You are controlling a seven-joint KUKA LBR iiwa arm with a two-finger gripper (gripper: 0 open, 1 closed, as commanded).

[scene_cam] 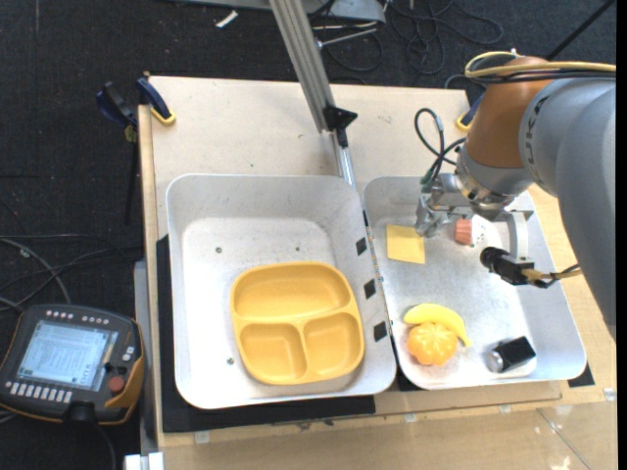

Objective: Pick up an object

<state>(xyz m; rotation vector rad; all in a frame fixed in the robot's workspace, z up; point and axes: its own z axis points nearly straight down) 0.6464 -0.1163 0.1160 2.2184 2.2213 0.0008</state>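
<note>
Camera view, claw (428, 225) low beside yellow square (406, 246), nothing visibly gripped

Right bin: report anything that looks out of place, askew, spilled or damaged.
Nothing stands out. The right bin holds a yellow square block lying flat, a banana resting against an orange, a small black cylinder on its side, and a small red-and-white item beside the gripper. Nothing looks spilled or broken.

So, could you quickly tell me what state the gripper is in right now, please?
Gripper: over the right bin, beside the yellow square; open or closed cannot be told.
</note>
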